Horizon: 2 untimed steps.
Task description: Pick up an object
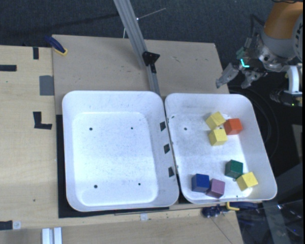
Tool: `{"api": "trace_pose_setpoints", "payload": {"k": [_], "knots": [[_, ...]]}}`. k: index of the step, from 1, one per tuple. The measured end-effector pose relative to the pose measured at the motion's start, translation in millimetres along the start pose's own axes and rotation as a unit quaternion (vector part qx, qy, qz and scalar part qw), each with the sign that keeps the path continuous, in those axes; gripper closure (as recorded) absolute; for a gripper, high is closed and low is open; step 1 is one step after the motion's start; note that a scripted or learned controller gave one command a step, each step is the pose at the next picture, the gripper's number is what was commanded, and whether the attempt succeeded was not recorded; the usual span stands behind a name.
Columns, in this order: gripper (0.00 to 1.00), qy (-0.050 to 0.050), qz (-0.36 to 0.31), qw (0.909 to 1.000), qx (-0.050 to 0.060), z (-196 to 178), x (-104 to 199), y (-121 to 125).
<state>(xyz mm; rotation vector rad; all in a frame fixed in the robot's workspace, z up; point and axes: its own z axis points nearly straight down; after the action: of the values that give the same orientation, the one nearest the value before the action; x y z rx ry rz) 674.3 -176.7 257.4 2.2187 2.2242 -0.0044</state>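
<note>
The right bin (193, 151) holds several small blocks. Two yellow blocks (216, 120) (218, 136) and an orange block (233, 126) sit near its far side. A green block (234, 168), a third yellow block (247, 180), a blue block (200, 182) and a purple block (216, 187) lie near its front edge. My gripper (239, 78) hangs above the bench beyond the right bin's far right corner, apart from all blocks. Its fingers (226, 79) are spread apart with nothing between them.
The left bin (112, 151) stands beside the right one. A slanted metal pole (134, 29) runs from the top down to the gap between the bins. The bench edge and dark floor lie right of the right bin.
</note>
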Motion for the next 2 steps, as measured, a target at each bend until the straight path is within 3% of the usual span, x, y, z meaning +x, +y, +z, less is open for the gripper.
{"api": "trace_pose_setpoints", "payload": {"k": [2], "knots": [[0.0,0.001,0.001,1.0,0.003,106,1,-16]]}}
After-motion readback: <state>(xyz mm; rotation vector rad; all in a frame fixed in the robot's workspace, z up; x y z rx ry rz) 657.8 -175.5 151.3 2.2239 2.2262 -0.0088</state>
